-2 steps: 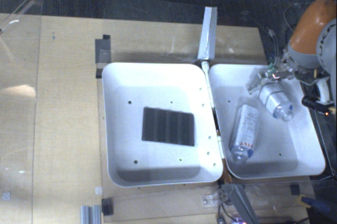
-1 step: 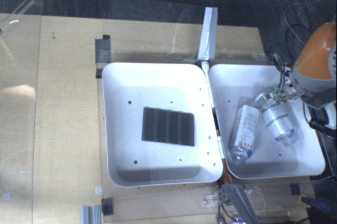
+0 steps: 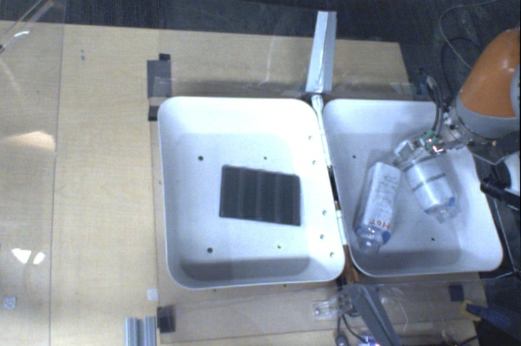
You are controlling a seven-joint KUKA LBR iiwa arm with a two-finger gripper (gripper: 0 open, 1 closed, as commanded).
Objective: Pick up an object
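Observation:
A clear plastic bottle (image 3: 379,202) with a white label lies in the right bin (image 3: 480,255), its cap end toward the bin's front wall. A dark ribbed rectangular pad (image 3: 260,194) lies flat in the middle of the left bin (image 3: 183,173). My gripper (image 3: 438,204) reaches down into the right bin from the right, just to the right of the bottle and close beside it. The orange band of the arm (image 3: 495,84) sits above the bin's right rim. Nothing shows between the gripper and the bottle that tells of a hold.
A metal post (image 3: 322,51) stands at the back where the two bins meet. Cables (image 3: 456,27) hang at the right, beside the arm. Clamps and brackets (image 3: 366,316) sit under the right bin's front edge. A clear plastic sheet (image 3: 32,173) covers the bench at left.

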